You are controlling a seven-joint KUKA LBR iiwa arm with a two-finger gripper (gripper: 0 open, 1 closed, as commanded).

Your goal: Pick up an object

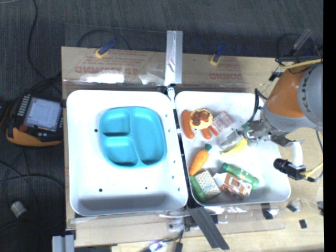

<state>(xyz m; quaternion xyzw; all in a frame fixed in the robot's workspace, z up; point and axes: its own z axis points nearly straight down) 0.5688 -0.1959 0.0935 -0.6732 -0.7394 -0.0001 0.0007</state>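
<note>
**Arm low in the right bin, claw by the banana**

Dark grey carpet all round, cables trailing at 10 and 11 o'clock. A handheld pendant (35, 118) with a lit screen lies on the floor at 9 o'clock of the bench (131, 62), which is plywood-topped, with plastic sheet clipped along its far edge.

Two white bins sit side by side, touching at the centre seam. Left bin (84, 188): a blue tray (132, 135) with three compartments, nothing else in it.

Right bin (278, 182) holds the clutter:
- Toy pizza slice (200, 117) at 11 o'clock, with an orange sausage (187, 123) just beside it on the seam side.
- Clear wrapped packet (222, 121) at 12 o'clock, just beside the pizza.
- Banana (235, 145) near bin centre, lying flat.
- Carrot (199, 160) at 8 o'clock of the banana, tilted, green top pointing up-right.
- Green bottle (239, 173) on its side at 6 o'clock of the banana.
- Orange carton (234, 186) touching the bottle at the near wall.
- Green-and-white box (205, 185) at 7 o'clock, between the carrot and the carton.

Arm (294, 101) enters from 3 o'clock, orange band over the bin's right rim. Gripper (245, 134) sits just at 2 o'clock of the banana's end, touching or nearly so. Can't tell how the claw stands; nothing visibly held.
</note>
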